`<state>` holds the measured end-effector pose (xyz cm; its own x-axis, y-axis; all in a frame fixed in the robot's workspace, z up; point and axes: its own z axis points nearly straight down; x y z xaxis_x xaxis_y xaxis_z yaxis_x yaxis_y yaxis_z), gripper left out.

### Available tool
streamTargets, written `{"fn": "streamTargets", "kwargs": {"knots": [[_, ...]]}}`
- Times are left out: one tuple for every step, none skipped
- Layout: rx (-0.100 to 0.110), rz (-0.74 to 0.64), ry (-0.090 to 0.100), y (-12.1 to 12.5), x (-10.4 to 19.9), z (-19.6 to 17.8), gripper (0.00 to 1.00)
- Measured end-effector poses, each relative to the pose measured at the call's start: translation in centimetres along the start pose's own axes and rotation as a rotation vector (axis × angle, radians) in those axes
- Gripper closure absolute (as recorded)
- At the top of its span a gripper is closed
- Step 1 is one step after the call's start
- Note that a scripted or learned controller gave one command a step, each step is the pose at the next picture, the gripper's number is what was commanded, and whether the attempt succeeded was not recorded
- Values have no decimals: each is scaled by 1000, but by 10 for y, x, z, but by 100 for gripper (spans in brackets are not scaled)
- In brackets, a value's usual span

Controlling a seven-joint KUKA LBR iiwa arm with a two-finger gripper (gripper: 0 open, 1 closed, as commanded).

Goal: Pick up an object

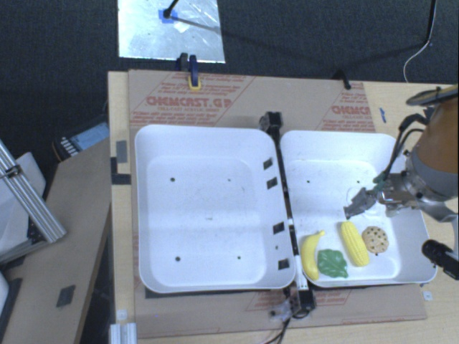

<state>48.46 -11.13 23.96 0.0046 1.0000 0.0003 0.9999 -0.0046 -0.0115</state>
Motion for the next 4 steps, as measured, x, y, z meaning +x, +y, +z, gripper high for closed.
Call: {"fn": "streamTargets", "kwargs": {"knots": [[-26,-17,1,2,70,-127,0],[-22,-18,3,0,160,-200,0],[-25,-18,5,-3,241,-302,0],[-7,-1,-2,-2,189,-224,0]]}}
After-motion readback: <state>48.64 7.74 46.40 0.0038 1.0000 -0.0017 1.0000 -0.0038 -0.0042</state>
